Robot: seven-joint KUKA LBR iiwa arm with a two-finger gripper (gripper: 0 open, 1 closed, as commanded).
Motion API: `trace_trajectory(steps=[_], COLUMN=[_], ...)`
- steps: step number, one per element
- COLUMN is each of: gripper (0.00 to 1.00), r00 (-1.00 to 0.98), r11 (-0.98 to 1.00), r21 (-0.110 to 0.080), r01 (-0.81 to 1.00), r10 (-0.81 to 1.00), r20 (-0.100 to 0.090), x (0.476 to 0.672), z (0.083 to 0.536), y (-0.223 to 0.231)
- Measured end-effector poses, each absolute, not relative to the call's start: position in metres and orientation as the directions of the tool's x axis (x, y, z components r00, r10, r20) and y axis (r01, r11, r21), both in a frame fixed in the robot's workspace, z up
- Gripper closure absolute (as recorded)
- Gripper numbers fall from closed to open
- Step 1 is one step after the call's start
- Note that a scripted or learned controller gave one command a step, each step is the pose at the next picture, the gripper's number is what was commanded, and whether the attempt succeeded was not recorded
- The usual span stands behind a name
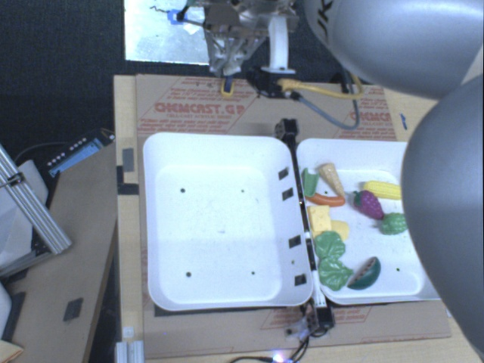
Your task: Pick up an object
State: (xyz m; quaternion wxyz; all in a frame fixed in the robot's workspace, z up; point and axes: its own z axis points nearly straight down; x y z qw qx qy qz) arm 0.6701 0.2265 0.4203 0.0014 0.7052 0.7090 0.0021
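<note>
Hovering beyond the left bin's (162, 203) far edge, gripper (224, 65) apparently closed on nothing. Toys (344, 225) clustered in right bin (412, 286), down-right.

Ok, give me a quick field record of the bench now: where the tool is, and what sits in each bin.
tool: high, beyond the far edge of the bins, over the cardboard sheet
held item: none seen
left bin: bare white floor in view
right bin: toy food clustered on its left side
items: corn, purple grapes, yellow cheese block, watermelon slice, green lettuce
</note>
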Motion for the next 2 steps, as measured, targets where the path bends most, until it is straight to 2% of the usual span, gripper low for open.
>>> trace_trajectory(steps=[1, 2], gripper=[1.00, 1.00], r00=[-0.007, 0.012], r11=[0.007, -0.012], r21=[0.015, -0.002], r01=[1.000, 1.000], r10=[1.000, 1.000], r20=[0.005, -0.004], x=[0.668, 0.663], z=[0.544, 0.497], y=[0.235, 0.093])
